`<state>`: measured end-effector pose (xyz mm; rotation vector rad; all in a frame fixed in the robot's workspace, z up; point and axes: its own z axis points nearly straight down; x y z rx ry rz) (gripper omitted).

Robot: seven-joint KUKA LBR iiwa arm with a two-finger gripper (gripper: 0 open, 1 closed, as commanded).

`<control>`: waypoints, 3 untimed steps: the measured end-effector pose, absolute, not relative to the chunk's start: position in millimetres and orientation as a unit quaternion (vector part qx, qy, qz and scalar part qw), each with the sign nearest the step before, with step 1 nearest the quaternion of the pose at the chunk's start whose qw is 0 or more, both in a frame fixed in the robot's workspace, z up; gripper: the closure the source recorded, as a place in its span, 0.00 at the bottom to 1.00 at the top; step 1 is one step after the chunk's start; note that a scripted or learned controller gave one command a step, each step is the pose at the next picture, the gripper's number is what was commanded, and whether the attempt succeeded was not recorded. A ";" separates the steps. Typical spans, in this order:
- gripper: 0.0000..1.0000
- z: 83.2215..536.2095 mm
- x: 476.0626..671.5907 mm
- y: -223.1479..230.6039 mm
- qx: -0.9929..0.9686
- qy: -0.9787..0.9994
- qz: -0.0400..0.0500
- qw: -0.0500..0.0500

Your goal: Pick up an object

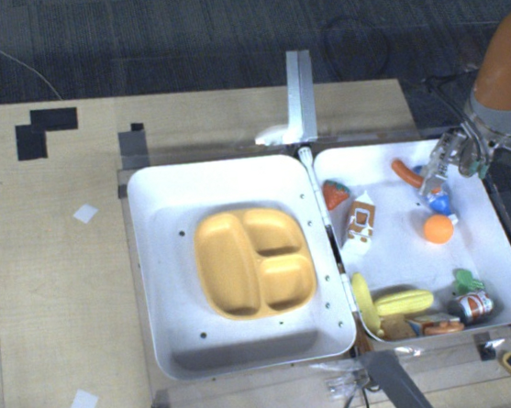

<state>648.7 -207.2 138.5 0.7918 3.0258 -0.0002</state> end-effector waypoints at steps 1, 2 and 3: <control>1.00 175.9 638.4 -163.2 0.363 0.932 0.001 0.005; 0.00 175.5 638.0 -163.7 0.363 0.932 0.001 0.005; 0.00 117.9 646.3 -197.9 0.534 0.845 0.001 0.003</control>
